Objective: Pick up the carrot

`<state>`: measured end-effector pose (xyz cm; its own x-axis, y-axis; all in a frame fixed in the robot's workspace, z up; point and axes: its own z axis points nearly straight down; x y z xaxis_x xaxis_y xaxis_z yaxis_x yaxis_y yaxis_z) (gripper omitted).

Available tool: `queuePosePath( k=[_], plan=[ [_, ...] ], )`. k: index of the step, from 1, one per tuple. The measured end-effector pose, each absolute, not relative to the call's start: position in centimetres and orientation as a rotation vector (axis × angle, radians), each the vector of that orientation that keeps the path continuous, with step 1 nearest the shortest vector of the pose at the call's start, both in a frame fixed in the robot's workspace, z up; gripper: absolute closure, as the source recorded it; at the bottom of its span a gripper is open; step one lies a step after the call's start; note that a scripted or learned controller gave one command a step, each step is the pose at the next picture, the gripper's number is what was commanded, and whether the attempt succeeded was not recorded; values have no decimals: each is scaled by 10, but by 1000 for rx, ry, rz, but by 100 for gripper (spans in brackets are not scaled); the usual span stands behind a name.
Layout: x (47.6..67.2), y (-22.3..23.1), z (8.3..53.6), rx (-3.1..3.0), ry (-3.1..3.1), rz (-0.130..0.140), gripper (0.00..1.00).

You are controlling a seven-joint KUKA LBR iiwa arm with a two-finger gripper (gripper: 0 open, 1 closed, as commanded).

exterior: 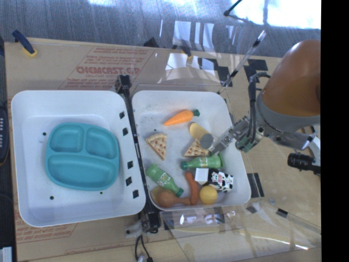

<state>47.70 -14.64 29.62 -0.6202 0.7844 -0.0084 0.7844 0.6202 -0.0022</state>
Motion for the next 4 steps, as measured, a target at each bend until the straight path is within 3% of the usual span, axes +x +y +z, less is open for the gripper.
queuePosePath(
  k=[1, 2, 3, 4],
  plan=[
    [478, -142, 294, 1358, 2832, -7, 0],
    [529, -204, 277, 1174, 2915, -6, 0],
    [596, -207, 115, 1046, 2983, -2, 0],
    [648, -184, 98, 1129, 2924, -11, 0]
  ],
)
